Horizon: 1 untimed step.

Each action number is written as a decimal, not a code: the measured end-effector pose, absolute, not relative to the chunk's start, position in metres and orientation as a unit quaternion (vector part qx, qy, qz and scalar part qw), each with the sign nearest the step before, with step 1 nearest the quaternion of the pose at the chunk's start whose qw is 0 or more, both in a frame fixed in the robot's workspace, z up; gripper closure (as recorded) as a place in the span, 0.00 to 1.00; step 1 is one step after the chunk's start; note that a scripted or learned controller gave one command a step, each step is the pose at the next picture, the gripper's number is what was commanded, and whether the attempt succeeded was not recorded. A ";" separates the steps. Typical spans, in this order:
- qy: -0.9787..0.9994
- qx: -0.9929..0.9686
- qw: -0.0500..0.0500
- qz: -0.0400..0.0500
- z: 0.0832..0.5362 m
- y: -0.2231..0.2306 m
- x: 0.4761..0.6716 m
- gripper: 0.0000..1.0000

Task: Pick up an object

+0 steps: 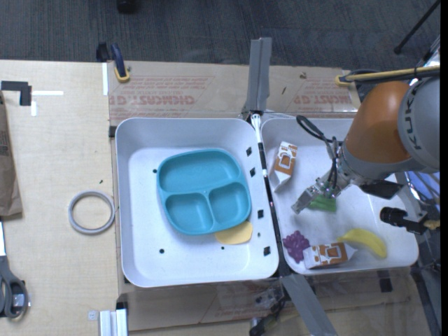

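My gripper (313,198) sits on the green object (323,203) right of centre; finger state unclear; it looks light, soft—grip mid-body.

Left bin (133,208) holds a blue divided plate (204,191) with a yellow chip-like piece (236,234) just beside its near-right corner. On the surface (56,152) left of the bins: a roll of tape (92,211), scissors (12,292) at the near-left edge, and a brown paper bag (8,166) at the left edge. A flattened cardboard sheet (175,89) lies behind the bins.
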State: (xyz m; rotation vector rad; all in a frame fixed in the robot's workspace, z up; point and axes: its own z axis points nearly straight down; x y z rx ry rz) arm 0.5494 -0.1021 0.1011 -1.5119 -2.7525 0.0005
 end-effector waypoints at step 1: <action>-0.862 -0.507 0.000 0.000 0.092 -0.105 0.543 0.00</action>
